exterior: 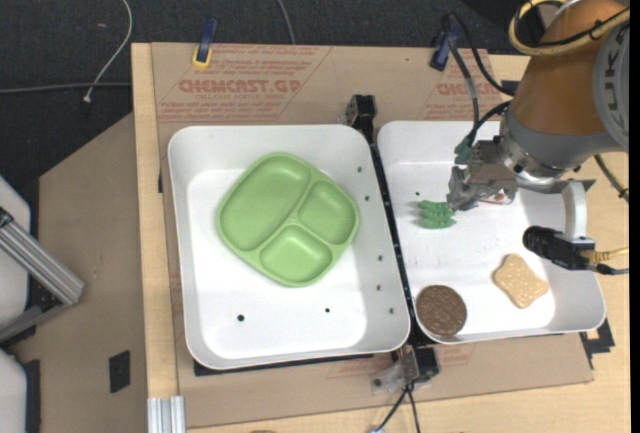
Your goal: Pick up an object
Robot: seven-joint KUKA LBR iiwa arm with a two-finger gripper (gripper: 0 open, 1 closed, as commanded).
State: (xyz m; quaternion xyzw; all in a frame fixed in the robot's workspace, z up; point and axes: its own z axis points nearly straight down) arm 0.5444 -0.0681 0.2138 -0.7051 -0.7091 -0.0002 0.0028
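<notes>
A table (100, 221) covered in brown cardboard is seen from above at a slant, with dark carpet and loose grey cables behind it. Red printing on the cardboard reads "CHEMCAST GP" behind the left bin, and the same red lettering, partly hidden, shows behind the right bin. Two blue clamps (206, 39) pin the cardboard's far edge.

Two shallow white bins sit side by side. The left bin (200, 311) holds a light green divided plate (288, 218) with three compartments, lying flat and turned at an angle near the bin's middle.

The right bin (420, 156) holds three small things. A tan, biscuit-shaped piece (521, 280) lies near the front right. A round brown disc (441, 310), like a chocolate cookie, rests against the front left corner. A small green toy (435, 214), leafy in outline, lies on the bin floor towards the left side.

The grey arm (570, 91) with its orange band reaches in from the right, over the right bin. Its pincer (463, 191) points down just beside the green toy, at the toy's upper right edge. How wide the pincer stands cannot be told from this angle, and no object can be seen in its grasp.
</notes>
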